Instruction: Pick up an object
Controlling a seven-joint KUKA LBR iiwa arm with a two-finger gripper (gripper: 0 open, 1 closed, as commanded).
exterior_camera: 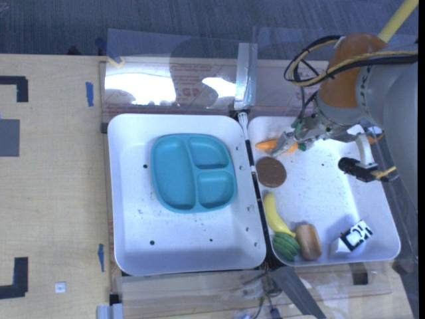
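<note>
We observed, from left to right, a wooden bench bearing two white bins. The left bin held a blue divided plate lying flat near its centre. The right bin held the remaining items. Against its left wall lay a brown disc, and below it a banana whose long axis ran from upper left to lower right, ending beside a green vegetable and a bread roll. A black-and-white block sat at the lower right corner. The carrot, in the bin's upper left corner, lay nearly level, its long axis running left to right. The gripper sat at the carrot's right end; we could not tell the state of its jaws. The arm entered from the right.
</note>
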